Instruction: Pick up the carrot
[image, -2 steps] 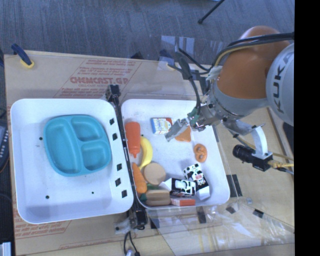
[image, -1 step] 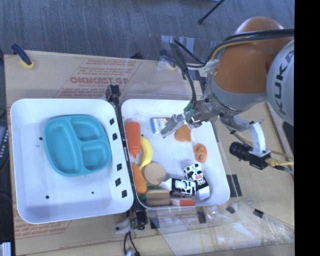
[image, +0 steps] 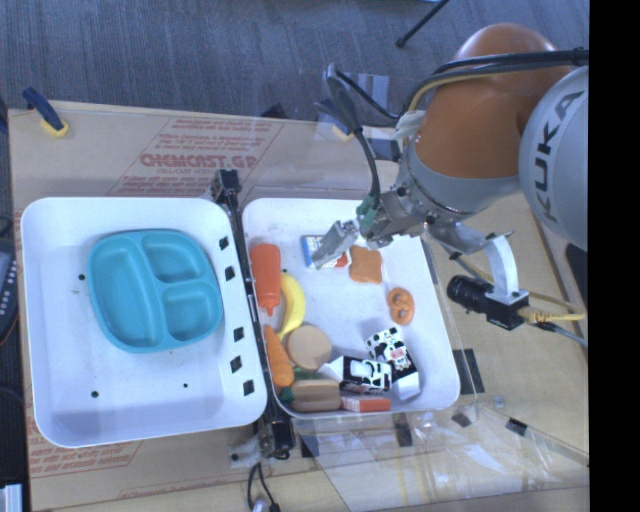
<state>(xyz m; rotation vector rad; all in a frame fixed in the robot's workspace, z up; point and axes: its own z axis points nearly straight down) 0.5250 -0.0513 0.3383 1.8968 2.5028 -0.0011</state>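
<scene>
The pincer (image: 335, 243) hangs over the upper part of the right bin (image: 432, 330), its pale metal fingers slanting down to the left; from here I cannot tell whether they are apart or together, and nothing sits visibly between them. Just under its tip lies a small white and blue carton (image: 315, 245), and right beside it a flat, toast-coloured piece (image: 366, 265) with a rough edge. A little lower to the right is a small round orange piece (image: 401, 303).

The carrot (image: 279, 357) lies against the bin's left wall, low down: a stubby orange cone with a dull plastic sheen, pointing toward the bottom corner. Above it stands a longer red-orange bottle shape (image: 265, 276), with a curved yellow banana (image: 292, 304) touching its side. A smooth tan dome, like a bun (image: 309, 346), rests just beside the carrot. Along the bottom wall sit a brown roll (image: 316, 394) and a cow-spotted black and white box (image: 385, 360).

In the left bin (image: 50, 300) rests a matte blue plate (image: 156, 290) with three compartments. Both bins sit on a tabletop (image: 130, 150) covered in brown printed cardboard.
</scene>
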